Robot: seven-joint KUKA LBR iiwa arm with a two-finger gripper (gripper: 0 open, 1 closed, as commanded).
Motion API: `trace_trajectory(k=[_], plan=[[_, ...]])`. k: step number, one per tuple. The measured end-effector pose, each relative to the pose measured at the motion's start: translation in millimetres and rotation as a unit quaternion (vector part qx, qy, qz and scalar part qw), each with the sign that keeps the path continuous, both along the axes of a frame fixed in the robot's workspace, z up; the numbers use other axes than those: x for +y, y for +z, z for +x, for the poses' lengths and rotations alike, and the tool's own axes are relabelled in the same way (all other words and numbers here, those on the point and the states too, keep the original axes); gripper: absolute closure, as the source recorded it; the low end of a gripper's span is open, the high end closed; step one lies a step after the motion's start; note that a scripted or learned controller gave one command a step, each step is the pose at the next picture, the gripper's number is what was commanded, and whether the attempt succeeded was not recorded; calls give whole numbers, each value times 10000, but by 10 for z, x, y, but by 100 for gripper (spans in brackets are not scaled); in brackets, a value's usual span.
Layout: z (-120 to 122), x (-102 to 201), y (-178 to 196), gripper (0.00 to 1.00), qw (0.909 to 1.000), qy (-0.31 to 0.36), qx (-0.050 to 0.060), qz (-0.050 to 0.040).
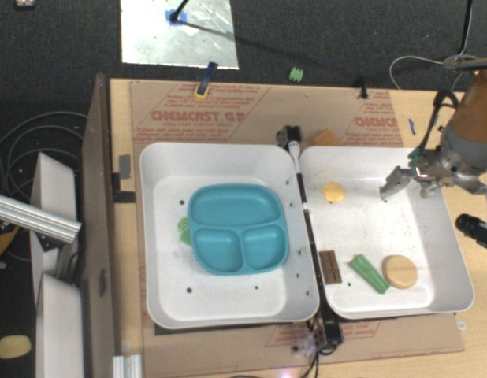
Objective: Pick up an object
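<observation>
The arm enters from the right, and its jaws (403, 181) hang over the upper right part of the right bin (456, 282). Two finger-like tips show, one pointing left and down toward the bin floor, but whether the jaws stand wide or narrow cannot be told from this slanted view; nothing is seen between them.

Left of the jaws, near but apart, lies a small yellow object (333, 192) on the bin floor. Below the jaws and well apart, near the bin's front wall, lie a green stick-shaped piece (369, 274) and a round tan disc (400, 272), the two just beside each other, seemingly touching. A small brown block (329, 267) lies further left of these, against the bin's left wall. No object stands between the jaws and the yellow object.

Far left of the jaws, the left bin (161, 211) holds a blue divided tray (237, 228), with a green item (184, 229) partly hidden at its left edge. An orange object (325, 138) rests on the tabletop (251, 109) just behind the bins.
</observation>
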State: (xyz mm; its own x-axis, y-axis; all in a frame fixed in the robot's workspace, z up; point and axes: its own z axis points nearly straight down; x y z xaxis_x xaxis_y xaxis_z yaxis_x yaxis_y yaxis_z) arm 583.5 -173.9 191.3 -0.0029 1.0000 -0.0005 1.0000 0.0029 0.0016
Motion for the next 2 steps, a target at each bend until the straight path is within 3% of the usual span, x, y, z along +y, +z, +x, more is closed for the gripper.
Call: trace_trajectory(k=[1, 2], plan=[[284, 890, -984, 0, 10000, 47, 27, 27], [-965, 619, -1075, 0, 10000, -47, 42, 15]])
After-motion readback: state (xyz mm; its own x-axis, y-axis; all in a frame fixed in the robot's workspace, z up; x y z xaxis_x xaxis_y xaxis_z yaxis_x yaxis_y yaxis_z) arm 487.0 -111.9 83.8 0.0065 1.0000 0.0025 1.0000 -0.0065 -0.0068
